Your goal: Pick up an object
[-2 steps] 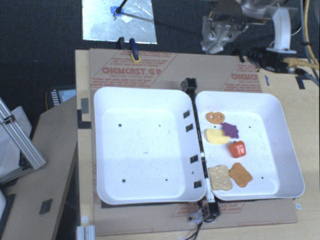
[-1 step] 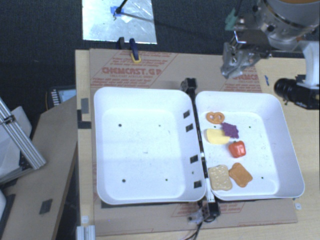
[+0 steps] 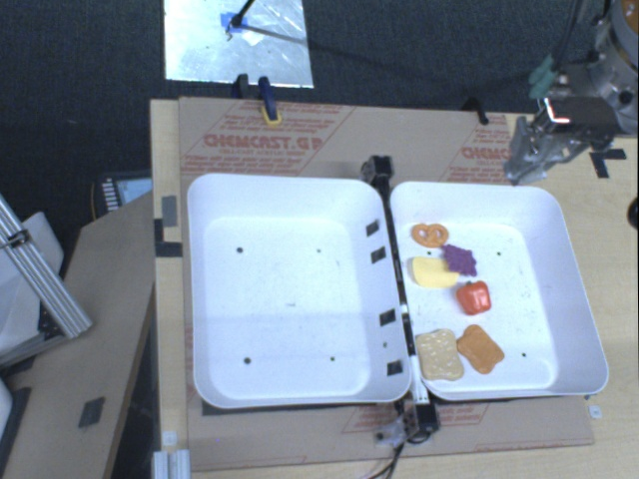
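The right bin [image 3: 559, 267] holds several toy foods along its left side: a pretzel [image 3: 430, 235], a purple grape bunch [image 3: 459, 259], a yellow cheese wedge [image 3: 433, 273], a red pepper [image 3: 474, 296], a pale cracker [image 3: 439, 354] and a brown toast piece [image 3: 480, 348]. My gripper [image 3: 527, 166] hangs at the upper right, above the back rim of the right bin and well away from the foods. Nothing shows between its fingers.
The left bin [image 3: 290, 287] sits beside the right one, with black clips [image 3: 379, 257] along the shared rim. A shiny metal sheet [image 3: 238, 28] lies beyond the bench, and a yellow-blue clamp [image 3: 268, 103] sits at the cardboard's back edge.
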You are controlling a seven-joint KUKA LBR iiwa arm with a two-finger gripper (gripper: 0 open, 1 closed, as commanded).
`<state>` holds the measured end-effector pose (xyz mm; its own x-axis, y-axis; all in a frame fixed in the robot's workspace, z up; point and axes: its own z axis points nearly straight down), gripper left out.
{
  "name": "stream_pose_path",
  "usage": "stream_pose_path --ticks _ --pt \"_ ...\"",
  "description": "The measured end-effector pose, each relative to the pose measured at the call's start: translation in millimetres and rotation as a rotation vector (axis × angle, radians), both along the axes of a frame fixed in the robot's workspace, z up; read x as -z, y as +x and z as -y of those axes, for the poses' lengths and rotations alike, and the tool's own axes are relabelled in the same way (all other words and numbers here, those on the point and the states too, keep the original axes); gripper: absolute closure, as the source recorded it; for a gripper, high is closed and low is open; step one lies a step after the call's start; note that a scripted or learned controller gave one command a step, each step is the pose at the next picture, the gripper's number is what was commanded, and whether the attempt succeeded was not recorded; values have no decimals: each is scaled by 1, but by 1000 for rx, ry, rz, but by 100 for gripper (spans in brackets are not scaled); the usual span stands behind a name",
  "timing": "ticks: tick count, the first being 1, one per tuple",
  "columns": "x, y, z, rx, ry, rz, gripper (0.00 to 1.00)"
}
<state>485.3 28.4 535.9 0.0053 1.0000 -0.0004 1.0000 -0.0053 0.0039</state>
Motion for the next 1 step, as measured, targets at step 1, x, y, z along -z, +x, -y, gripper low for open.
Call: stream_pose_path --ticks 1 --pt "67 9 -58 -14 1 -7 100"
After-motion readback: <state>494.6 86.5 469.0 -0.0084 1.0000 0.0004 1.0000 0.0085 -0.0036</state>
